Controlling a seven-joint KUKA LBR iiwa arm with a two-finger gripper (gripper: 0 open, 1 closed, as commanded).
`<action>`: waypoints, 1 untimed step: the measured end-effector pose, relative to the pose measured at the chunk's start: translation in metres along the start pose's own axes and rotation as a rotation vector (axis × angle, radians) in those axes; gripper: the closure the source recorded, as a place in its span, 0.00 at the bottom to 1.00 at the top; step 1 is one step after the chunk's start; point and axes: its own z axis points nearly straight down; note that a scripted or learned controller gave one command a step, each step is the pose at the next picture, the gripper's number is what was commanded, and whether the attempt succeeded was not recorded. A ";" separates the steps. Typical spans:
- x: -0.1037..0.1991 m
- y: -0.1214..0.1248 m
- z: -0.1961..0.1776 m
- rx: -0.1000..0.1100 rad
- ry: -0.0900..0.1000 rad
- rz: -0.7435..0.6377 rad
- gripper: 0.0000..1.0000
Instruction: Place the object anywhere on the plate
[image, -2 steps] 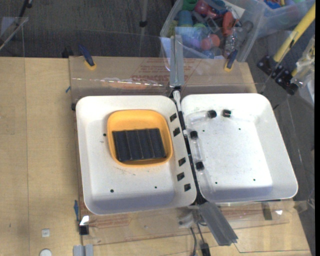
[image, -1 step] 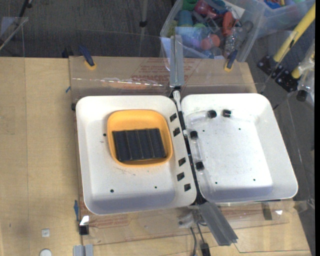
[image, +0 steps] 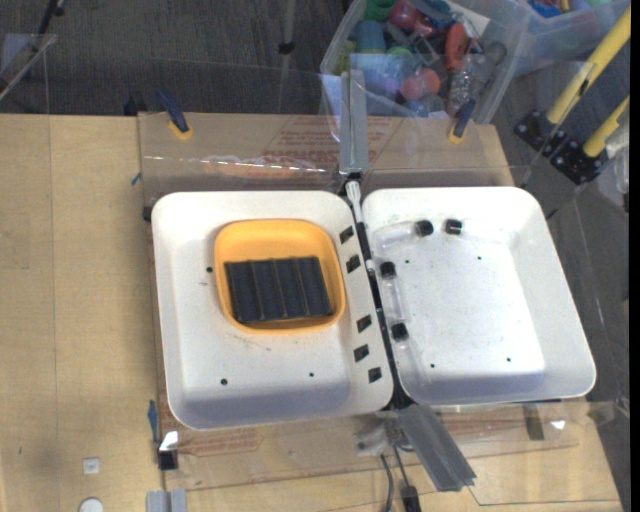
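Observation:
An orange plate (image: 277, 237) sits in the left white bin (image: 190, 380). A dark grey ribbed rectangular object (image: 277, 289) lies flat on the plate, covering most of its lower middle.
The right white bin (image: 480, 330) holds two small black pieces (image: 437, 228) near its far edge. A clear tub of colourful items (image: 420, 50) stands behind the bins. A metal divider (image: 353, 130) runs between the bins. Yellow-and-black bars (image: 590, 80) are at the far right.

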 end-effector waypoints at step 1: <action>0.001 0.009 0.001 -0.008 -0.003 -0.412 1.00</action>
